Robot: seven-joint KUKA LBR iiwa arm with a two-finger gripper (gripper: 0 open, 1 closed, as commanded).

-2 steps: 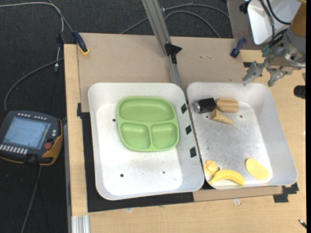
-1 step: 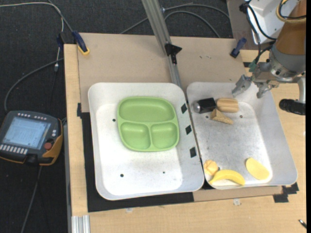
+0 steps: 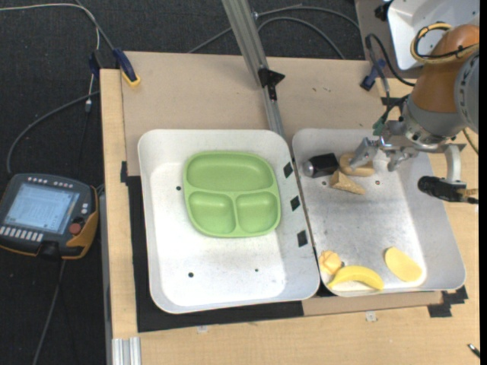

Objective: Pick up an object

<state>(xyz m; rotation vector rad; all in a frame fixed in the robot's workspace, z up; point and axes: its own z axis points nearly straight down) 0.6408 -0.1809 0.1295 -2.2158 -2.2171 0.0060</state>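
Hovering over the right bin point(image 3: 426, 226), the tool point(image 3: 378, 152) spreads wide just above tan blocks point(image 3: 351, 175) beside a black cylinder point(image 3: 322, 164).

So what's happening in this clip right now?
The arm reaches in from the right, its gripper low over the far end of the right bin, beside a tan wedge-shaped piece and a black object. Nothing is visibly held. A banana lies at the near end; a green divided plate sits in the left bin.

Grey arm point(image 3: 466, 90), orange wrist band point(image 3: 440, 82), yellow cable loop point(image 3: 428, 38), silvery tool point(image 3: 384, 149)
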